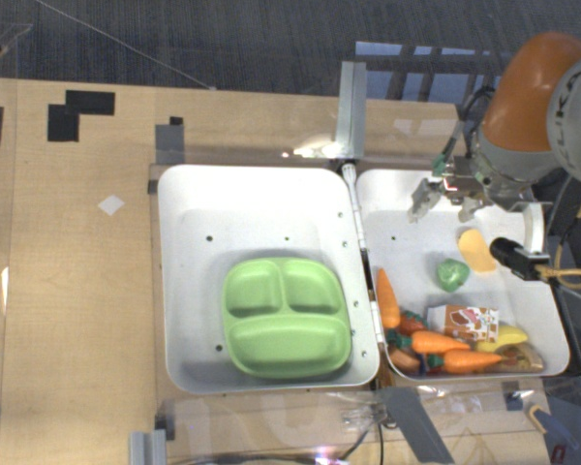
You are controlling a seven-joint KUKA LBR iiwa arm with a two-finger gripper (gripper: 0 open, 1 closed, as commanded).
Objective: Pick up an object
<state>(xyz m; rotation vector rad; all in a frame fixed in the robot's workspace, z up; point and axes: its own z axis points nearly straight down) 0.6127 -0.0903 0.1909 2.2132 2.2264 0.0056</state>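
- Here, the arm reaches in from the right and hangs over the back of the right bin.
- The hand sits low at the arm's end, above the bin's bare white floor near its back wall; I cannot tell whether it is open or closed, and nothing shows between its tips.
- A pale yellow piece lies just in front of the hand and a little to its right, apart from it.
- A small green piece lies in front of that, near the middle of the bin.
- At the bin's front edge lies a heap: one carrot along the left wall, another carrot lying across, a printed packet and a banana behind them. All are well apart from the hand.
- The left bin holds a green tray with three compartments, lying flat toward the front.
- Both bins rest side by side on the table, touching along their inner walls.
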